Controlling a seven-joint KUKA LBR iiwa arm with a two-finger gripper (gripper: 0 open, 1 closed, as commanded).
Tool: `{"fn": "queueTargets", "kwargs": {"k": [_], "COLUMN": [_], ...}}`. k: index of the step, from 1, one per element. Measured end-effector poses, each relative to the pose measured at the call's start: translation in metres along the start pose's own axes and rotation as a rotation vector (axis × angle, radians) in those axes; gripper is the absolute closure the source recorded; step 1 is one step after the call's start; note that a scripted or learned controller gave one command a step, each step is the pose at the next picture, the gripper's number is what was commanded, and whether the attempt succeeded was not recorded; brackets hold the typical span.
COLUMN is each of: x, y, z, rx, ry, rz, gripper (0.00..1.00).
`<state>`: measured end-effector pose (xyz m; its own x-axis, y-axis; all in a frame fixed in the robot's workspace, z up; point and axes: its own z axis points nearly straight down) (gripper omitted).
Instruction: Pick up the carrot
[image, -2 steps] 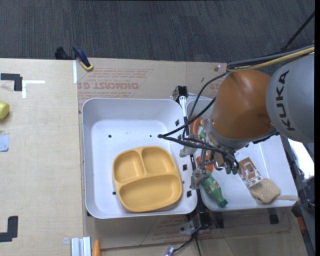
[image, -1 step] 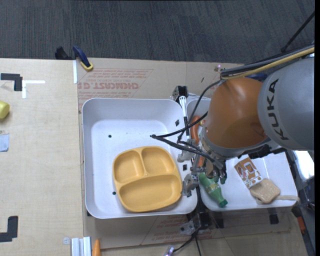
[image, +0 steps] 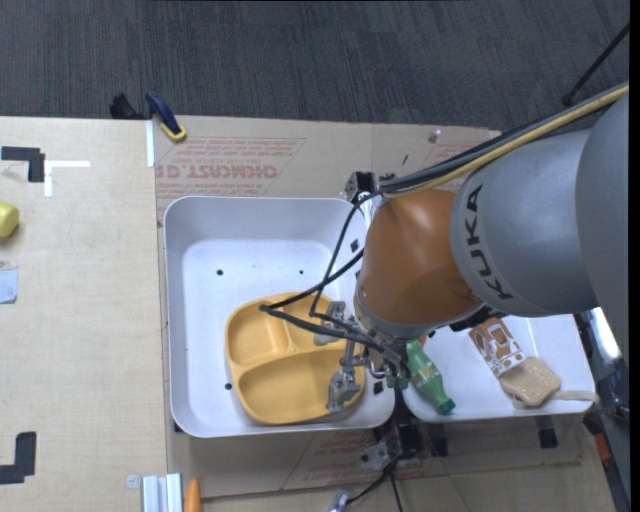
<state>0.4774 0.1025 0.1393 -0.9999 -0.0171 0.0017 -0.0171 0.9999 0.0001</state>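
My gripper (image: 345, 385) hangs low over the near right part of the left bin (image: 190, 300). It is above the front compartment of a yellow divided plate (image: 268, 375) that lies in that bin. Nothing shows in its grasp. The arm's orange band and grey wrist (image: 430, 260) cover the bin's right side and much of the right bin (image: 565, 405). I see no orange, carrot-shaped thing in the uncovered parts of either bin.
A green bottle (image: 428, 378), a printed packet (image: 497, 345) and a tan bread-like piece (image: 530, 382) lie in the right bin. Outside the bins are a yellow object (image: 6, 220) at far left, a blue-yellow clamp (image: 165, 115) and a small orange sliver (image: 190, 492).
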Motion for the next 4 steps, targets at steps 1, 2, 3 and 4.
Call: {"fn": "queueTargets", "kwargs": {"k": [1,2,3,4], "x": [-0.001,-0.002,-0.002,-0.009], "y": [0.0,0.0,0.0,-0.001], "z": [-0.009,-0.018,-0.018,0.04], "rx": [0.0,0.0,0.0,0.0], "ry": [-0.002,-0.004,-0.004,-0.001], "rz": [-0.002,-0.003,-0.003,0.198], "gripper": [1.0,1.0,0.0,0.0]}}
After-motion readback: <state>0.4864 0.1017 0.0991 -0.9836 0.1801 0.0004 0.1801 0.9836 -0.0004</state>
